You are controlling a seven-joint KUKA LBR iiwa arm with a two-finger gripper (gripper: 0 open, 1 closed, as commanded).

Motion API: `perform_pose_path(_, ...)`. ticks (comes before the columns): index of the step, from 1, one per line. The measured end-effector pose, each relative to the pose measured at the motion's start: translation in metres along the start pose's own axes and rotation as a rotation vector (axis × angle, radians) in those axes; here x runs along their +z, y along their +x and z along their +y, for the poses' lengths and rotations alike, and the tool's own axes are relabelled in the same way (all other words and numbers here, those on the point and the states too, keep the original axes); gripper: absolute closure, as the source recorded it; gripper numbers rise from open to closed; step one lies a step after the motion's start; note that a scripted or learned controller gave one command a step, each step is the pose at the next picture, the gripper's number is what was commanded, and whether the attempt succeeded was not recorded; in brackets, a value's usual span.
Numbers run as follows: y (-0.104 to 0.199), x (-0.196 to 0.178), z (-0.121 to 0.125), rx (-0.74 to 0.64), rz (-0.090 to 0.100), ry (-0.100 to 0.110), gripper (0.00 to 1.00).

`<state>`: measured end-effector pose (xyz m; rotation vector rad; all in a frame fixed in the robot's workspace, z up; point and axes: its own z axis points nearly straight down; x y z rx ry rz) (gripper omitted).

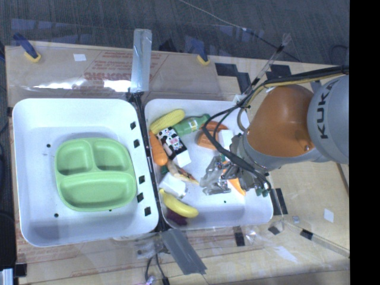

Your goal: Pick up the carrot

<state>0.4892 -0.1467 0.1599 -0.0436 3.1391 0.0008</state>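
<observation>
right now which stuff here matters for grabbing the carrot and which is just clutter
Belongs to the job:
carrot, along the right bin's left wall
gripper, low in the right bin

Just lying about:
green divided plate in the left bin
two bananas
green bottle

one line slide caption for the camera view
Grey KUKA arm's gripper low in the cluttered right white bin, orange carrot at its left side; green divided plate in left bin.

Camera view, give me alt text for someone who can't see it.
The arm's hand is low in the right bin, among bananas, a green bottle and a carrot by the divider. The left bin holds a green divided plate.
</observation>
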Motion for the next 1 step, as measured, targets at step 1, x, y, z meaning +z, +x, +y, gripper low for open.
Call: perform_pose_path(1,-0.0389,-0.0305,0.0237,0.132,0.001,0.001,1.00)
